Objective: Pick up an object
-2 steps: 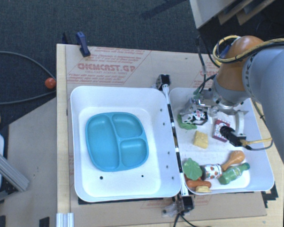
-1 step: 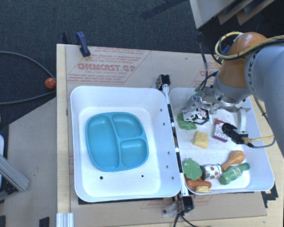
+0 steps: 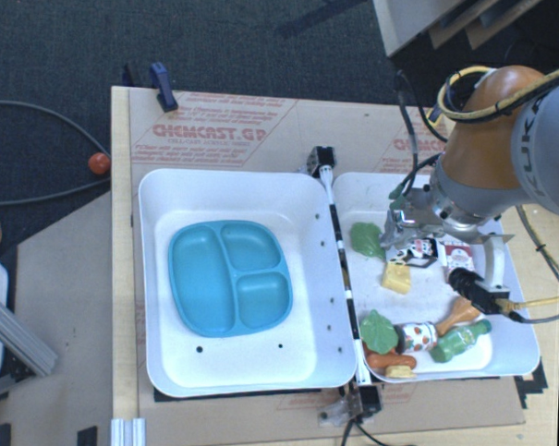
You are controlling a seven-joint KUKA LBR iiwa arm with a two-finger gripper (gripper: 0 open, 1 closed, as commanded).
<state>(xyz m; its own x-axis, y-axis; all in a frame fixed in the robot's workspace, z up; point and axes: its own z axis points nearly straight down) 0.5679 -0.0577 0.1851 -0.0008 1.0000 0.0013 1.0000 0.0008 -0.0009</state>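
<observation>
While the arm (image 3: 505, 135) hangs low over the right bin (image 3: 519, 353), you should treat this as the approach stage of a pick, with nothing visibly lifted yet. Your tool (image 3: 416, 240) sits over a small black-and-white patterned object (image 3: 421, 253) near the middle of that bin, and whether it is spread or pressed together cannot be told from this slanted view, since the wrist hides most of it. Candidates lie close by: a green leaf-shaped piece (image 3: 366, 238) just to the left by the bin's wall, a yellow wedge (image 3: 397, 278) just below, and a red-and-white packet (image 3: 456, 255) to the right. Farther down, a green toy (image 3: 379, 331), a small bottle (image 3: 419, 338), a green bottle (image 3: 461, 342) and an orange piece (image 3: 393, 365) crowd the lower edge. To do this step well, you probably want to centre on one item alone, descend straight, and keep clear of the yellow wedge, which could be nudged. The left bin (image 3: 160, 203) holds a blue divided tray (image 3: 229, 278), well apart from the work.
</observation>
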